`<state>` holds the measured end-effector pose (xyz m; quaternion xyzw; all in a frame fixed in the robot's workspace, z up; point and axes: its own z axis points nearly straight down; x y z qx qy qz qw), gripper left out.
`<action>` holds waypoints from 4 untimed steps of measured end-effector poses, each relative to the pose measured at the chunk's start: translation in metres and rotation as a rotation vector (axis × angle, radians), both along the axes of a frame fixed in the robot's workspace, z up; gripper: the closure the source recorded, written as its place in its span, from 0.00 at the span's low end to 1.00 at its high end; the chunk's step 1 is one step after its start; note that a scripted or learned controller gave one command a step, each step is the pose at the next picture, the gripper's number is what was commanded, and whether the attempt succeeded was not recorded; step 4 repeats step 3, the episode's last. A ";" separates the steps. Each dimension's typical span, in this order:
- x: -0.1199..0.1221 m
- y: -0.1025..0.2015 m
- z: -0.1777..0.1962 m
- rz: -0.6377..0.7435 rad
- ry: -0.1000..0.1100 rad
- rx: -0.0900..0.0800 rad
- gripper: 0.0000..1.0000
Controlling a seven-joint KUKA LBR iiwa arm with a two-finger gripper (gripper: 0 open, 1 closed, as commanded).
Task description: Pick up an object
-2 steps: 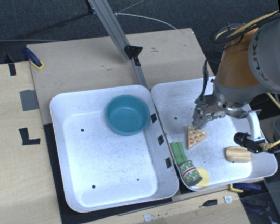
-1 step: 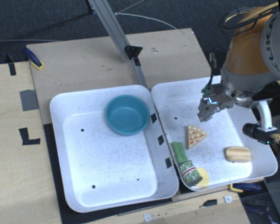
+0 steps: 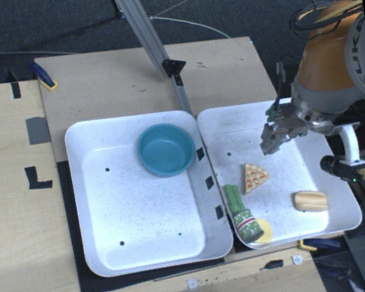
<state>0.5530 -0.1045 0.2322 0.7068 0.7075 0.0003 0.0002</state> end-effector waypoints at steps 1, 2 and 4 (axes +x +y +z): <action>0.016 0.063 0.001 0.007 0.002 0.002 1.00; 0.018 0.111 -0.002 0.005 0.003 0.001 1.00; 0.028 0.162 -0.013 0.005 0.003 0.000 1.00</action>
